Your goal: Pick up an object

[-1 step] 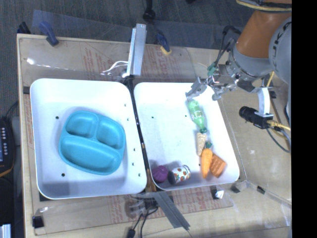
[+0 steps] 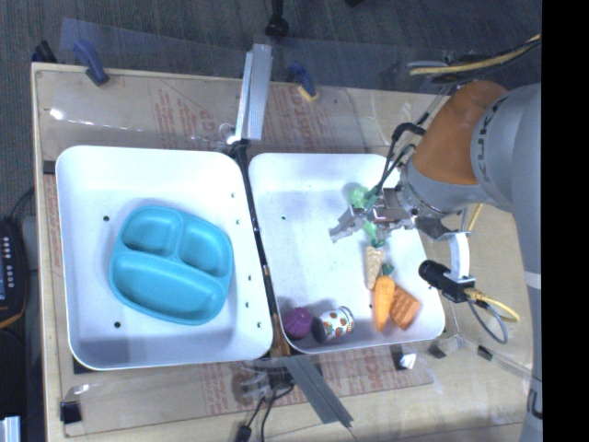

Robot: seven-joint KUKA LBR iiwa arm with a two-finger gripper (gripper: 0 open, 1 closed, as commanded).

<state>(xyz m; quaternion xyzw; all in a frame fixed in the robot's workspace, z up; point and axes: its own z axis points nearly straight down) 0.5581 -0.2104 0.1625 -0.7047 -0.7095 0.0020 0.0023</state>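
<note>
Blue 3-compartment tray point(image 2: 172, 263) in left bin point(image 2: 83, 178) far left of gripper, red lettering on bench point(image 2: 175, 109) unreadable, bare floor of right bin point(image 2: 294, 238) beside gripper point(image 2: 361, 224), grip state unclear, purple ball point(image 2: 297, 321), patterned can point(image 2: 335, 324), carrot point(image 2: 383, 300) below near the front rim.

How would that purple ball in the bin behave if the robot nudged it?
The purple ball looks round, so it would probably roll. It lies in the right bin at the near wall, beside a small can, so either may stop it. It looks small, likely light.
</note>
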